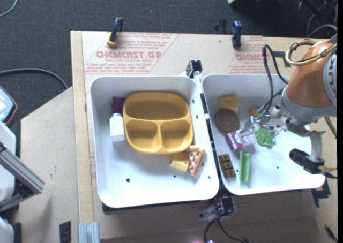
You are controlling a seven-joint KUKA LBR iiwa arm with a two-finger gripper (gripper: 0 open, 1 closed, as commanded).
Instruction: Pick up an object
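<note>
Camera view: A slanted look down on a bench with two shallow white bins side by side, the left bin and the right bin.
Arm: The grey arm with its orange band enters from the right edge of the frame and bends down over the right bin.
Gripper: The gripper sits low at the centre of the right bin; how far apart its tips stand cannot be told, and nothing is seen clasped in it.
Nearest objects: A small pink packet lies just left of the gripper, a crumpled green piece just to its right, and a green tube below, toward the frame's lower edge.
Other right-bin items: A brown round cookie, a tan block above it, and a chocolate bar by the left wall.
Left bin: A yellow divided plate, a white bottle, a pizza slice and a cheese wedge.
Handling: The pink packet looks like the likely target; probably light, thin and a little slippery. A pinch across its short sides seems best.
</note>
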